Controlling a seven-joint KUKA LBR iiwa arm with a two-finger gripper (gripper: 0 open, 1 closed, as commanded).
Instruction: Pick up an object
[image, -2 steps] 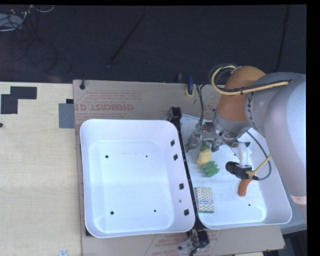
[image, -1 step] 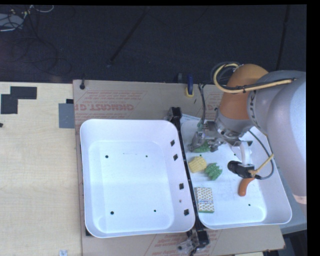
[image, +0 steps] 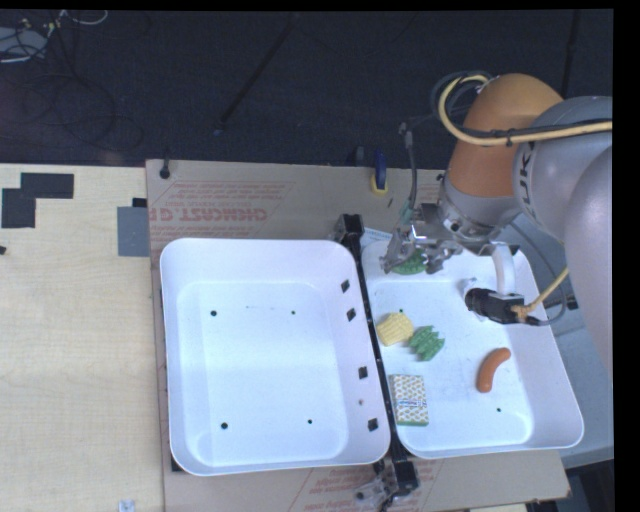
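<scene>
The grey arm reached in from the right, its orange band above the wrist, and the claw hung low over the far left corner of the right bin. Whether the claw was released or clenched could not be told from this slant. Right at its tip was a small green piece, on or just above the bin's floor near the far wall. It could not be told whether the claw touched it or grasped it.

The other things lay nearer the camera in the same bin. A yellow corn cob toy sat close to the left wall, and a green leafy toy lay just beside it on its right, the two touching or nearly so. An orange-brown sausage lay tilted toward the right side, well apart from them. A small flat packet with a green and white pattern lay near the front left corner, alongside the left wall.

The left bin stood side by side with the right one, their rims meeting along a seam set with small black clips. Both bins rested on a brown cardboard sheet with reddish print, which lay on the pale wooden table. A few dark squares marked the table left of the sheet
</scene>
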